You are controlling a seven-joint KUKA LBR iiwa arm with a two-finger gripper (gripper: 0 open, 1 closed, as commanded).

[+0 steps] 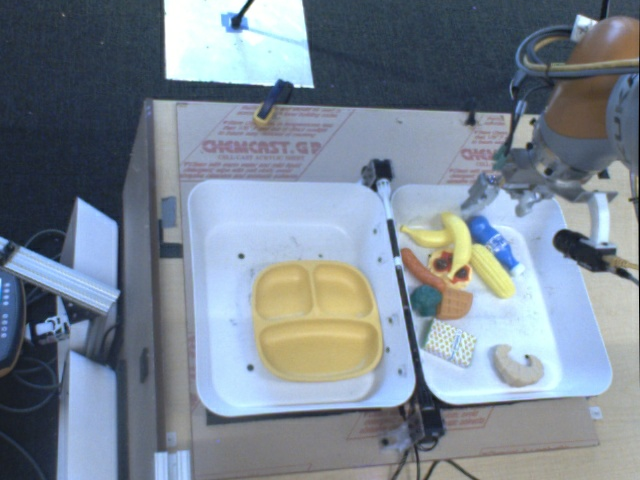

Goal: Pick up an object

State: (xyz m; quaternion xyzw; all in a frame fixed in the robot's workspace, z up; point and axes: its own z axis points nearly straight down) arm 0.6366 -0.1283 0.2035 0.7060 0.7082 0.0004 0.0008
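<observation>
Toy food pile — yellow plastic banana [452, 234], yellow corn cob [492, 270], blue bottle [494, 242] — clusters in right white bin [580, 338]; gripper [506, 194] hovers above the bin's far edge, spread, pinching nothing, likely poised for descent.

text: "CHEMCAST GP" in red | on: protective sheet [300, 138] covering the surface behind the bins | repeats partly at right, cut off | smaller lines unreadable
</observation>
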